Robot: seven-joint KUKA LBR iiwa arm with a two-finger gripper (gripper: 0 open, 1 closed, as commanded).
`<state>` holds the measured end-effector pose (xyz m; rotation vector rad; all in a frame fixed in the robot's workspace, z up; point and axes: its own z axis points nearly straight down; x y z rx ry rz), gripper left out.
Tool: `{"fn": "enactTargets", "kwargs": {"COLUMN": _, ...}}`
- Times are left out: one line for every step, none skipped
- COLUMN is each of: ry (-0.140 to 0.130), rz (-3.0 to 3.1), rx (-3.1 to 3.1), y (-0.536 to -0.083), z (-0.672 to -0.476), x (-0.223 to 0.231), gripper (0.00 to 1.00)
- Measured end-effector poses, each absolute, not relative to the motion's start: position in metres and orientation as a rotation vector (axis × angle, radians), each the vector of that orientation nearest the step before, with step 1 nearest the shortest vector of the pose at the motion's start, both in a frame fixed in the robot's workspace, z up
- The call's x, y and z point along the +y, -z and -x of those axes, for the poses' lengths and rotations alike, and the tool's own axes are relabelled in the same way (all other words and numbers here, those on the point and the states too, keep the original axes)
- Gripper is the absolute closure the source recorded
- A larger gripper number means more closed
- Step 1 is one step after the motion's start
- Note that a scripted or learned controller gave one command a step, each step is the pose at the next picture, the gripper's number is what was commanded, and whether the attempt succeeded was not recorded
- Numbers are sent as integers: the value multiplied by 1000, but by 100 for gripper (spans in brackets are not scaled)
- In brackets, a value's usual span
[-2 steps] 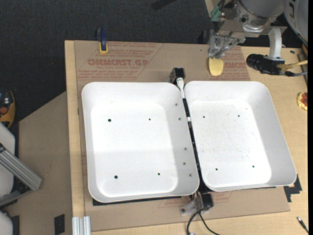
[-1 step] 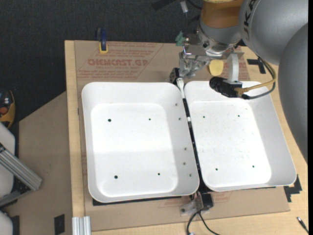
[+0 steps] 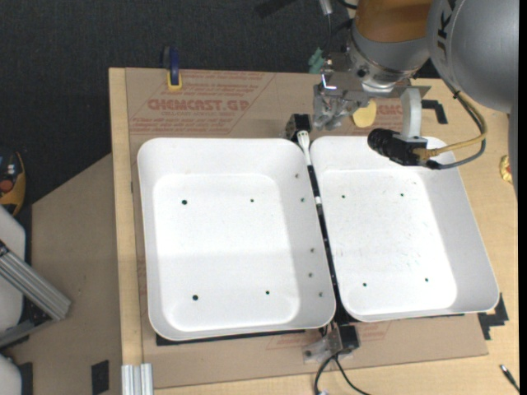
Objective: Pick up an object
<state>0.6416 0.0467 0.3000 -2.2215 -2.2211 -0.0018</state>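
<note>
My gripper hangs from the grey and orange arm over the far edge of the bench, just behind the seam between the two bins. A small pale yellow object shows right beside it, under the wrist. Whether the gripper holds that object I cannot tell. The left bin and the right bin show only their white floors with small dark dots.
A black cable plug with a yellow lead hangs off the wrist over the right bin's far rim. A blue and yellow clamp sits on the board's far left edge. Metal framing stands at the left.
</note>
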Motion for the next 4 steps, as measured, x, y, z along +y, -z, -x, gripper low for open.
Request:
{"fn": "enactTargets", "kwargs": {"ry": 6, "rz": 2236, "rx": -2220, "y": -363, "z": -616, "x": -26, "gripper": 100}}
{"fn": "enactTargets", "kwargs": {"ry": -10, "rz": 2214, "rx": -2218, "y": -268, "z": -647, "x": -3, "gripper": 100}}
{"fn": "enactTargets", "kwargs": {"ry": 6, "rz": 2221, "rx": -2226, "y": -307, "z": -632, "x": 11, "gripper": 100}}
{"fn": "enactTargets", "kwargs": {"ry": 6, "rz": 2222, "rx": -2225, "y": -330, "z": -614, "x": 21, "gripper": 100}}
